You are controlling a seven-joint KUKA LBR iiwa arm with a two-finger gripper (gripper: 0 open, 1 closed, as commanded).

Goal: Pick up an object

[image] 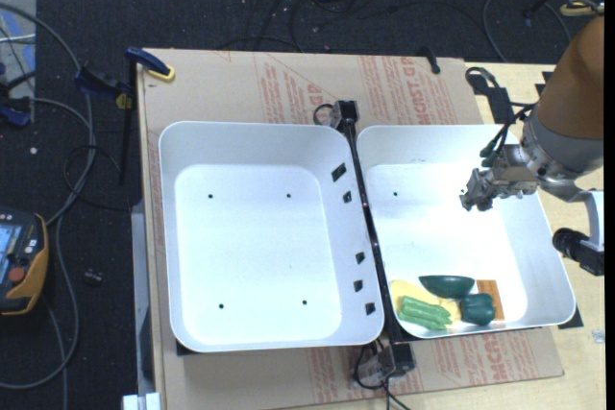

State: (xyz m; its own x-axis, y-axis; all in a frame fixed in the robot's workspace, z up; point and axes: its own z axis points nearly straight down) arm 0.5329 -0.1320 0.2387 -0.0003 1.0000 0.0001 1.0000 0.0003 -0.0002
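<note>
A small heap of objects lies at the near edge of the right bin [538, 235]. In it are a dark green bowl-shaped piece [447, 284], a light green ridged piece [424, 312], a teal piece [478, 308], a pale yellow piece [405, 290] and an orange-brown block [491, 288]. My gripper [478, 192] hangs over the middle of the right bin, well behind the heap and apart from it. I see nothing held in it.
The left bin [183, 206] adjoins the right one along a black divider with clips [360, 206]. Both bins rest on a cardboard sheet [288, 82]. Cables and clamps lie on the dark floor around the bench.
</note>
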